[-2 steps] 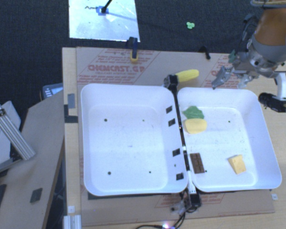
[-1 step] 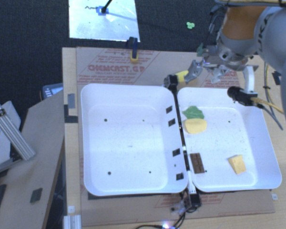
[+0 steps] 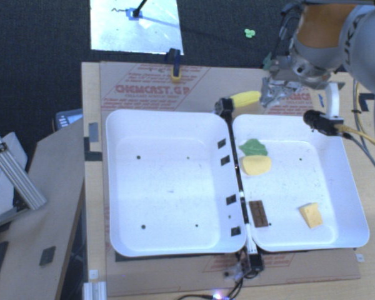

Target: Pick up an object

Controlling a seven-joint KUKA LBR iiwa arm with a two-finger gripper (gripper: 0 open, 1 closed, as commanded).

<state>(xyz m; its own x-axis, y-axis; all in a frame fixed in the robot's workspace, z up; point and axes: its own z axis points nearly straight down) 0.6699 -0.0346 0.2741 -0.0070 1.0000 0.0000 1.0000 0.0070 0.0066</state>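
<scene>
red print "CHEMCAST GP" on brown board behind left bin, fainter red print beside it unreadable

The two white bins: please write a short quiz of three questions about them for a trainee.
1. True or false: the brown block lies in the left bin.
2. What touches the green piece? A) yellow lump B) yellow wedge C) brown block
3. Fill in: the gripper hangs above the right bin's ____ edge.

Key: 1 false; 2 A; 3 far.
</scene>
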